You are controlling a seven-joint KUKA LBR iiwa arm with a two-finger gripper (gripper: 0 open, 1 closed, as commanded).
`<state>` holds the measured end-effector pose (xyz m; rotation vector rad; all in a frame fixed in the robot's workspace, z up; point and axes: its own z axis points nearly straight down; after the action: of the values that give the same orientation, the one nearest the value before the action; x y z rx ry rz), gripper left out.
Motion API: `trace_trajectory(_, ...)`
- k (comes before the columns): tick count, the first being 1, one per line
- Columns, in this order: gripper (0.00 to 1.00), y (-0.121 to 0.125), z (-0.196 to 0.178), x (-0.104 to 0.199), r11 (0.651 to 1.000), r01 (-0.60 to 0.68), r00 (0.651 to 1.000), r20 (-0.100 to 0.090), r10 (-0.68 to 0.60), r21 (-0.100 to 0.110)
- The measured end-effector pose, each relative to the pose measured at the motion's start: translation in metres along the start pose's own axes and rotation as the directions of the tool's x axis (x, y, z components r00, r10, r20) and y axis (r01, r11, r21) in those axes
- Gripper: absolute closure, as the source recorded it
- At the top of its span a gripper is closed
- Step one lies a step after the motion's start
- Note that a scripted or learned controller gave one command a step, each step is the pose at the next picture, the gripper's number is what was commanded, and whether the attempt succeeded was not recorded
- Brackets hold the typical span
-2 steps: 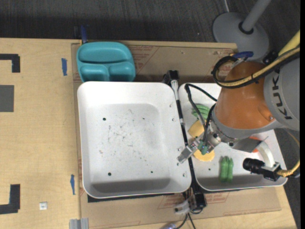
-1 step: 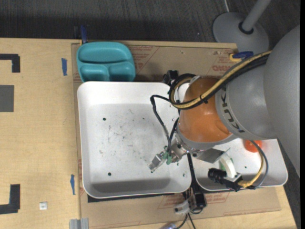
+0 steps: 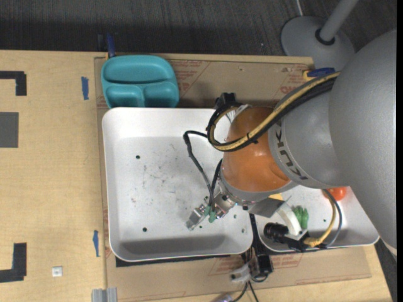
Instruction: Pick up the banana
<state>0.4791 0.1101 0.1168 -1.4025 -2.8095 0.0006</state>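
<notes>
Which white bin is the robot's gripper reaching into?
The left white bin. The gripper hangs low over its floor near the right wall, while the right white bin sits mostly under the arm.

The arm [image 3: 352,106] is grey with an orange band [image 3: 252,153] and black and yellow cables [image 3: 277,115]. The left bin [image 3: 126,168] is white, flecked with dark specks. Behind it sits a teal tray [image 3: 140,80]. The bench [image 3: 50,168] is tan cardboard with black marks and blue tape [image 3: 85,88].
</notes>
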Motion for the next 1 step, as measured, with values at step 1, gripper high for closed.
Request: trace_trajectory(1,0.0,0.0735,0.0298,-0.0211,1.0,-0.021,1.0,0.003,0.021,-0.006)
